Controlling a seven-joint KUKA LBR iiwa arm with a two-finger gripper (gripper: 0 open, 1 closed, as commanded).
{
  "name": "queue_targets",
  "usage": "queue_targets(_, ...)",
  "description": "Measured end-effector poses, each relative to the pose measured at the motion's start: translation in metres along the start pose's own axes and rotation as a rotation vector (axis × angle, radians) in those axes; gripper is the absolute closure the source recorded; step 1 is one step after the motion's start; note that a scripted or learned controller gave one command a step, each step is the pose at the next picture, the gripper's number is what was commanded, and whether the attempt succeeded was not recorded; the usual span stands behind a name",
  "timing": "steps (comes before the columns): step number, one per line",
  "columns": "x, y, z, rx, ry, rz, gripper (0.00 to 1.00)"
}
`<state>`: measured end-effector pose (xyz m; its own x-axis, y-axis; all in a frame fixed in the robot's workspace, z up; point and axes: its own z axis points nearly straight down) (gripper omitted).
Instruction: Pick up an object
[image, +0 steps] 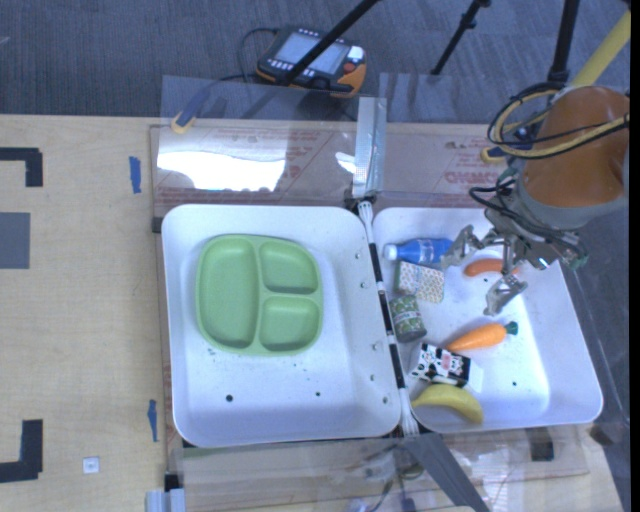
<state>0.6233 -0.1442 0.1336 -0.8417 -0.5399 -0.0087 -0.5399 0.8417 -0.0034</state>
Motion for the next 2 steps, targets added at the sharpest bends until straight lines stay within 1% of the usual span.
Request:
queue_targets(1,0.047,0.045,0.001,-0.003,0.004,-0.145,0.00)
queue_targets(2,0.116,0.012,0.009,-0.005,0.005,-0.322,0.00)
